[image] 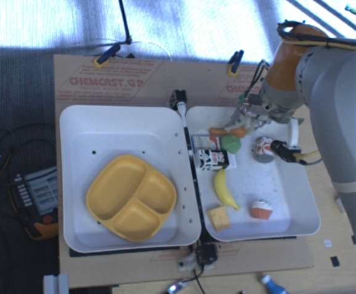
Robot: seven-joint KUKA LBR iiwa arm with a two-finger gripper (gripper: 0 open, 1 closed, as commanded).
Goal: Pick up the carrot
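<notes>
Carrot (227, 130): orange, lying flat near the back of the right bin (300, 216), touching or just beside a green round item (231, 143) and a milk carton (210, 152).
Tool (246, 119): lowered over the carrot's right end; whether spread, pressed together or pinching cannot be told.
Other contents, right bin: banana (224, 190), cheese wedge (218, 217), cupcake (262, 209), small can (263, 149).
Left bin (74, 164): yellow divided plate (132, 196).
Risk: crowding around the carrot may cause the green item to be nudged or caught instead; an end grasp may let the carrot pivot and slip out.
</notes>
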